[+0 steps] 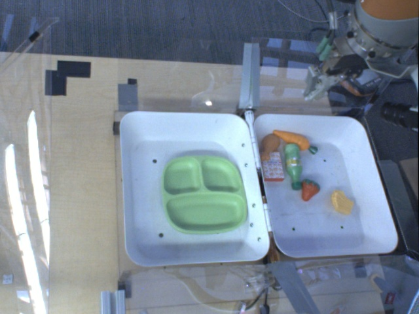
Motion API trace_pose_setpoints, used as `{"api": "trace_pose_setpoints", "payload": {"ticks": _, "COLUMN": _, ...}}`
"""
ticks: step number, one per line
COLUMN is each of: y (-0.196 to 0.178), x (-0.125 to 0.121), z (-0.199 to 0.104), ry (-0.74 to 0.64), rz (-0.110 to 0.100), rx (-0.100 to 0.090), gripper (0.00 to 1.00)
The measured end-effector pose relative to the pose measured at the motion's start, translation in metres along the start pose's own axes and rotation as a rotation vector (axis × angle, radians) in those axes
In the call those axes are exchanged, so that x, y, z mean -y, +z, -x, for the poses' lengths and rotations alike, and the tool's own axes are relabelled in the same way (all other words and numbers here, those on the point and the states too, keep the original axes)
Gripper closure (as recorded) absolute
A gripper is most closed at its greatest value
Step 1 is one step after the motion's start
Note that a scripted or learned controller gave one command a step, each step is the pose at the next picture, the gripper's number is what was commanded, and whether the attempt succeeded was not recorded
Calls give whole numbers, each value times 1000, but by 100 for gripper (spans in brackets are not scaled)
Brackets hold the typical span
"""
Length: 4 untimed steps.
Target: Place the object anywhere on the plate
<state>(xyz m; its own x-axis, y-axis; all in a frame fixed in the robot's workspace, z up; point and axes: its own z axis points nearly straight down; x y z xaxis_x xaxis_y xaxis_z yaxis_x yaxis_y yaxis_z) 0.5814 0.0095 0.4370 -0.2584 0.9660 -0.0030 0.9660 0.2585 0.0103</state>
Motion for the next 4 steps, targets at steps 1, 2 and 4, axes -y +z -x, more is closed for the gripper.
{"api": "trace_pose_setpoints", "payload": {"ticks": 1, "y": 48, "x": 15, "z": -156, "ry": 84, "rz": -5, "rx": -3, "gripper": 100}}
{"api": "trace_pose_setpoints", "payload": {"ticks": 2, "y": 72, "x": 66, "z": -118, "ry": -427, "rz": -2, "rx": -3, "gripper": 100}}
{"api": "trace_pose_setpoints", "payload": {"ticks": 4, "y": 78, "x": 104, "z": 30, "ry": -982, "rz": 0, "rx": 1, "gripper": 100}}
